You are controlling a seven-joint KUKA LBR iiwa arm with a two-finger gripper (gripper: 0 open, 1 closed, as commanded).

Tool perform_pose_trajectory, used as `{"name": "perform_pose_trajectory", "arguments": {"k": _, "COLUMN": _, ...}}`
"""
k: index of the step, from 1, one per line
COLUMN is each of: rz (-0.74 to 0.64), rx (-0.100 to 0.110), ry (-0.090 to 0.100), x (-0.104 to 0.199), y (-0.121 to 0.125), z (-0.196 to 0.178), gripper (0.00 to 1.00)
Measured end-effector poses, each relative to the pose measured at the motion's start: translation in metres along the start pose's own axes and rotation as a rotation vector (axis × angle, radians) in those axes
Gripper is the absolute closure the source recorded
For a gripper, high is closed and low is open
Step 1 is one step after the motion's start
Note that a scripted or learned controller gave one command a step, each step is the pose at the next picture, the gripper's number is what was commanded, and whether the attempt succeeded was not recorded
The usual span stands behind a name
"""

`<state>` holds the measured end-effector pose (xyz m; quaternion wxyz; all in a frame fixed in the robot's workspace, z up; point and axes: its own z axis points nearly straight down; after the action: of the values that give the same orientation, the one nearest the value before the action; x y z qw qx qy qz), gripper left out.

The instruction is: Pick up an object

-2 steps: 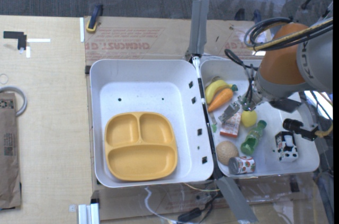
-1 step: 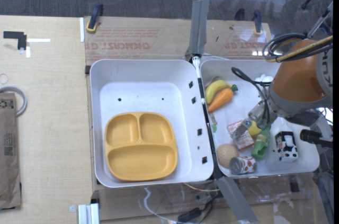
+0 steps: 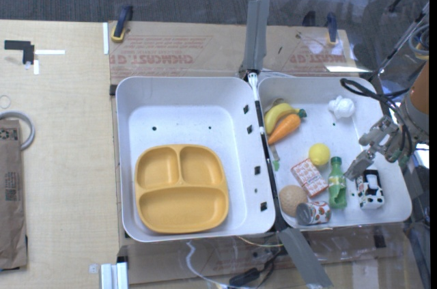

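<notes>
The claw (image 3: pixel 363 156), fingers spread and gripping nothing, hangs in the right bin (image 3: pixel 389 212) (near its right wall), just above a black-and-white cow toy (image 3: pixel 371 190), beside a green bottle (image 3: pixel 336 182).

The arm (image 3: pixel 418 103) reaches in from the right, its wrist angled down and leftward. The gripper (image 3: pixel 356 168) hangs low; its fingers (image 3: pixel 369 139) seem slightly parted, with nothing visibly held between them.

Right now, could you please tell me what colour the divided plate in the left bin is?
The divided plate is yellow-orange, seen clearly in the camera view.
</notes>
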<state>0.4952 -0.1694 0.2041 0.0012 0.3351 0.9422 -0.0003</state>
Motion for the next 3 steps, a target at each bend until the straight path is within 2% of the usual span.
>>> {"name": "perform_pose_trajectory", "arguments": {"k": 1, "rz": 0.031, "rx": 0.000, "ry": -0.001, "x": -0.009, "y": -0.024, "z": -0.117, "gripper": 0.00}}
{"name": "perform_pose_trajectory", "arguments": {"k": 2, "rz": -0.314, "rx": 0.000, "ry": -0.003, "x": -0.031, "y": -0.043, "z": -0.235, "gripper": 0.00}}
{"name": "perform_pose_trajectory", "arguments": {"k": 3, "rz": -0.348, "rx": -0.001, "ry": 0.001, "x": -0.023, "y": -0.048, "z": -0.039, "gripper": 0.00}}
